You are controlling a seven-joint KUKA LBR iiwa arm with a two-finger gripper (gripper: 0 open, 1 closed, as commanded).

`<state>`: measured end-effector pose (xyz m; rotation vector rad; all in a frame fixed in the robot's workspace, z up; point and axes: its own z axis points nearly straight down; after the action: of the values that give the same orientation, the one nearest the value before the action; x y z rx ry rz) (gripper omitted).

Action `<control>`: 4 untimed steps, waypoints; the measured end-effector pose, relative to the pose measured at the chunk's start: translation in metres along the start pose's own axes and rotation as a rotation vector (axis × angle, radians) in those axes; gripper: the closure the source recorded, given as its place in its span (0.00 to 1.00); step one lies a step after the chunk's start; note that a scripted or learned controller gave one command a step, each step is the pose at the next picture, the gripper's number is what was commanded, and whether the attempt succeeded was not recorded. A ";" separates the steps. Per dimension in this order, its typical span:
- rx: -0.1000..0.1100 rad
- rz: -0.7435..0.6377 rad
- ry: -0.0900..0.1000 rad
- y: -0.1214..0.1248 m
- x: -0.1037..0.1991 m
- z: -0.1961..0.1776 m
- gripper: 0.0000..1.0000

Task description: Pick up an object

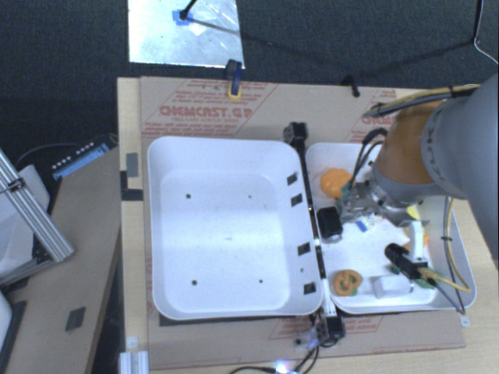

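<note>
My gripper hangs low over the middle of the right bin, under the grey arm and its orange band. An orange ball-like object lies just behind and left of it. A black rounded object sits right beside the gripper on its left, against the bin's left wall. Whether the two touch is unclear. A small blue and white piece shows just under the gripper. Near the front edge lie an orange and green object and a white block.
The left bin stands directly beside the right one, their walls joined by black clips. A cardboard sheet lies under both bins. A shiny metal plate lies on the dark floor behind.
</note>
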<state>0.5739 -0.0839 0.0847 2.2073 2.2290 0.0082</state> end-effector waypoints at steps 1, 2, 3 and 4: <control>0.004 0.009 -0.009 -0.004 -0.008 -0.001 0.00; 0.050 0.003 -0.005 0.053 -0.015 0.001 0.00; -0.002 0.011 -0.004 0.066 -0.048 -0.071 0.00; -0.001 0.011 -0.003 0.003 -0.086 -0.004 0.00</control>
<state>0.5776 -0.1700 0.0891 2.2179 2.2142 0.0055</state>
